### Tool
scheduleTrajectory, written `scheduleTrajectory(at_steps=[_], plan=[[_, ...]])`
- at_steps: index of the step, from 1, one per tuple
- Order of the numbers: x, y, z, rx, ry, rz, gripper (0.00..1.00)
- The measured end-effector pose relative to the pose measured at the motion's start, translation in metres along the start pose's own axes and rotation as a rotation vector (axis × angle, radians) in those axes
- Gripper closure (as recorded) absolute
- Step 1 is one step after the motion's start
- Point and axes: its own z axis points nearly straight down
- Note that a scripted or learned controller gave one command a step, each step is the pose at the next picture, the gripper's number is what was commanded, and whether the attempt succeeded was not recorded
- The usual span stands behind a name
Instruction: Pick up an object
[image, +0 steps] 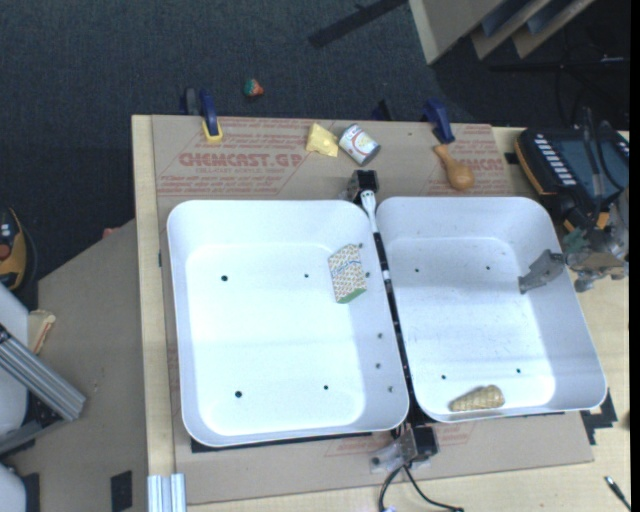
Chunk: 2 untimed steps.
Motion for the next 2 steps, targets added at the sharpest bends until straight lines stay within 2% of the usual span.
scheduleTrajectory(at_steps=[1, 2], plan=[[0.0, 0.001, -0.011, -0.003, -0.002, -0.001, 1.0], [0.006, -0.004, -0.163, -0.018, -0.007, -0.003, 1.0]])
